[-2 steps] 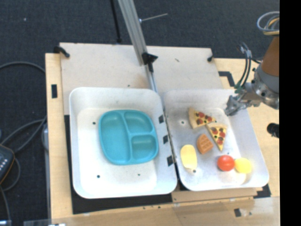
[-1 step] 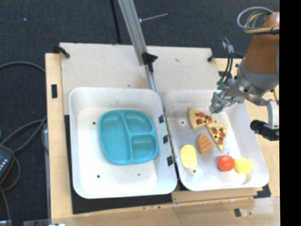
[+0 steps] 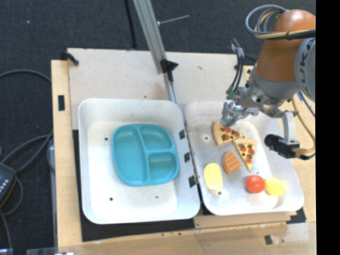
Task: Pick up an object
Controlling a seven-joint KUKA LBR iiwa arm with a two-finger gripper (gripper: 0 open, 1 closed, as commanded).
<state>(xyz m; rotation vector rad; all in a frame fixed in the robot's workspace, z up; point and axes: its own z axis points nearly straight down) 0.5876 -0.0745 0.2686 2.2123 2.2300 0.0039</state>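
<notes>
Where the gripper (image 3: 231, 116) hangs over the right bin (image 3: 199, 116), its fingertips blur into the upper pizza slice (image 3: 227, 134), so I cannot tell whether they are parted or pinching; they seem to be just touching it. That bin also holds a second pizza slice (image 3: 246, 153), a brown pastry (image 3: 231, 162), a yellow piece (image 3: 213, 177), a tomato (image 3: 255, 184) and a lemon (image 3: 274, 186). Alone in the left bin (image 3: 95, 116) lies a teal divided plate (image 3: 144, 154).

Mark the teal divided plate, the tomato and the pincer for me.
teal divided plate (image 3: 144, 154), camera view, on the ridge between its compartments.
tomato (image 3: 255, 184), camera view, middle of its red top.
pincer (image 3: 230, 119), camera view, tip above the upper pizza slice (image 3: 227, 133).
</notes>
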